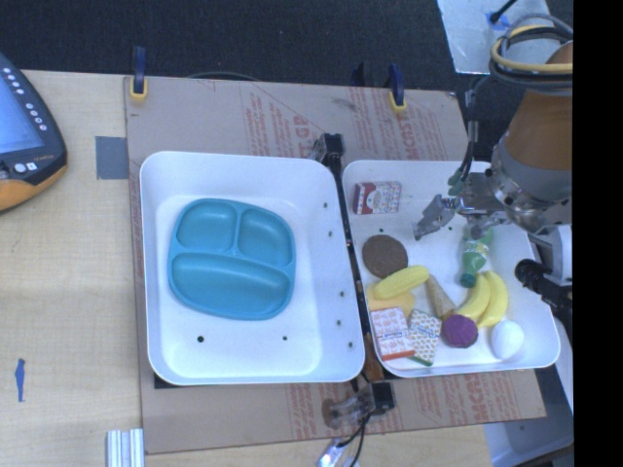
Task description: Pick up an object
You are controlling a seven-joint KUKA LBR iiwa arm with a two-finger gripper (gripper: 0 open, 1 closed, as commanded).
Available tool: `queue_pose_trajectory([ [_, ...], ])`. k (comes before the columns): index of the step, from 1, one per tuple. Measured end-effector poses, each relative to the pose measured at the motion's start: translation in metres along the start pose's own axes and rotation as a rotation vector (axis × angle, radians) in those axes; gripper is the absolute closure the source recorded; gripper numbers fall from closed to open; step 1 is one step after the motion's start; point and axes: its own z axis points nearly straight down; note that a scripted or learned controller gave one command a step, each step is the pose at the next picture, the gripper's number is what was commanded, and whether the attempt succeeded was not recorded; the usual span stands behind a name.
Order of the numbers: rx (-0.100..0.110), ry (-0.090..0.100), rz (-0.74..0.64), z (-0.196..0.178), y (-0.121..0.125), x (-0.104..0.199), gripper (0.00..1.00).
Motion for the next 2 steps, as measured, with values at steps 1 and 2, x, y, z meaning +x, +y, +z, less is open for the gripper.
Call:
queue_pose_trajectory([
  [1, 0.005, 0.001, 0.000, 0.113, 0.003, 0.012, 0.00],
  [2, 0.003, 0.001, 0.002, 0.140, -0.047, 0.004, 0.00],
])
